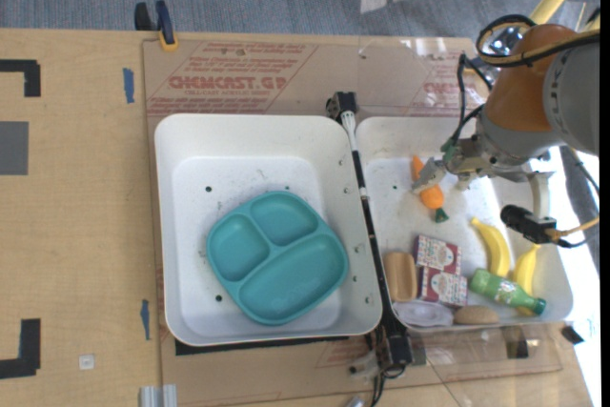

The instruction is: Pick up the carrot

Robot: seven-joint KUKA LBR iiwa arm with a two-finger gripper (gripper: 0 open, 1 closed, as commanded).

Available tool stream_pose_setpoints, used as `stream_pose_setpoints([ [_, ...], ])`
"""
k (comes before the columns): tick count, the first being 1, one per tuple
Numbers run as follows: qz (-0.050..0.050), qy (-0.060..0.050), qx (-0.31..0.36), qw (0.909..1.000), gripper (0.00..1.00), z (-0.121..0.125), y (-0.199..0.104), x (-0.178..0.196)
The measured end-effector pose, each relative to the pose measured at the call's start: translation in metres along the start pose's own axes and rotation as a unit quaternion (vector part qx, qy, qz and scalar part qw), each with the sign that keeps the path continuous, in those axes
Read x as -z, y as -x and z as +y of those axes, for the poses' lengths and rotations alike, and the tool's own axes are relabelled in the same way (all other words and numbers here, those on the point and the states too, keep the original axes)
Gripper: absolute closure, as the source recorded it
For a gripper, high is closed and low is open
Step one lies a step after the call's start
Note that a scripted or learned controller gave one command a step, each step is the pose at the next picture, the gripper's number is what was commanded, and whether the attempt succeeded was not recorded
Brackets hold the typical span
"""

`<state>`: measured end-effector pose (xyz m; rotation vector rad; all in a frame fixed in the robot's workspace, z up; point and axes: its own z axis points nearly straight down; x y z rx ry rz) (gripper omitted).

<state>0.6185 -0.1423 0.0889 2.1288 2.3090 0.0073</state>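
Observation:
The carrot (433,197) is a small orange piece with a green tip, lying in the upper middle of the right bin (381,169). My gripper (450,172) hangs just above and to the right of it, low over the bin floor. It is not clear whether it touches the carrot, and nothing visibly sits in its grasp. A second small orange piece (417,165) lies just left of the gripper.
The right bin also holds two bananas (495,245), a green bottle (506,292), two red-and-white cartons (437,255), a bread roll (398,274) and a beige item (477,315). A teal divided plate (276,255) lies in the left bin (181,205).

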Motion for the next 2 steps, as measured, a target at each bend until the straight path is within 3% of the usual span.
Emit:
stream_pose_setpoints([
  [1,-0.005,0.004,-0.001,1.0,1.0,0.002,0.004,0.013],
  [2,-0.001,-0.004,-0.063,0.998,1.0,0.056,-0.082,0.099],
])
